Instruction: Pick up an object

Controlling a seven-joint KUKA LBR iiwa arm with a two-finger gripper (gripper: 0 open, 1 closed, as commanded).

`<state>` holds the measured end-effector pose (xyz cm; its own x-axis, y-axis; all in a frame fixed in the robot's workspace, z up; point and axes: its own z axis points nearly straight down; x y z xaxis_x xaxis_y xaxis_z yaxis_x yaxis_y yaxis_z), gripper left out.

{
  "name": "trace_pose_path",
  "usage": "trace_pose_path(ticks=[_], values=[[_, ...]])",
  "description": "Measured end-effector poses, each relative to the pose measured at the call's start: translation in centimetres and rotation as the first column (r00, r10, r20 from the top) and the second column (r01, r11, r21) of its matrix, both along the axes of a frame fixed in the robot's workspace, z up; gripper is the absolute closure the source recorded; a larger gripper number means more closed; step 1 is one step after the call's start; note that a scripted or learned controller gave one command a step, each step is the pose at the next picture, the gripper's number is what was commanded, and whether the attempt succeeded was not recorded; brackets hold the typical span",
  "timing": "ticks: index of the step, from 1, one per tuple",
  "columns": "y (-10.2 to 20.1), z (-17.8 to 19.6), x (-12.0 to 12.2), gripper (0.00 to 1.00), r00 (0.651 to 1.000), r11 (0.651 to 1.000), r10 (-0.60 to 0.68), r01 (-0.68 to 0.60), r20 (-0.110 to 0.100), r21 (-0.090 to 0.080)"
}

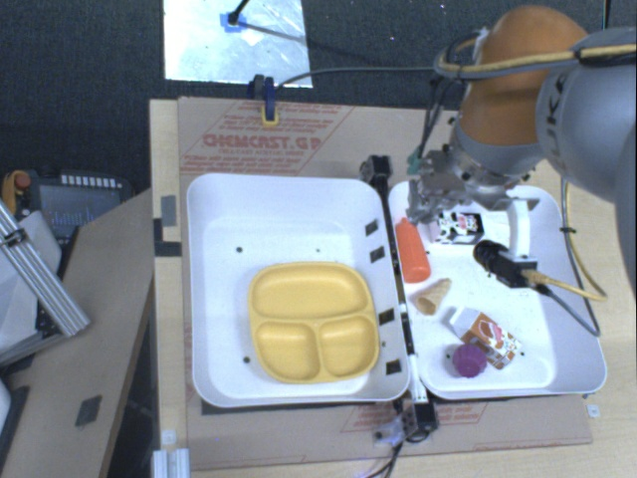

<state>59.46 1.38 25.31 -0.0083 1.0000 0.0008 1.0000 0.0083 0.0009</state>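
Note:
My gripper [426,207] hangs low over the back left of the right bin [572,352], just above the far end of an orange carrot-shaped piece [412,250] that lies along the bin's left wall. A black-and-white patterned item [460,227] sits right beside the gripper, partly hidden by the wrist. Nearer the front lie a tan cone [432,295], a small white and orange carton [486,336] and a purple ball-like piece [469,360]. Nothing can be seen held by the gripper.
The left bin [214,257] holds a yellow divided plate [313,321]. A black divider strip [390,267] runs between the two bins. The grey arm with its orange band [518,78] looms over the back right of the right bin.

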Motion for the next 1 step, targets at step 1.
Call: trace_pose_path(ticks=[1], values=[[6.23,-0.91,-0.95,1.00,1.000,1.000,0.002,-0.002,0.000,0.002]])
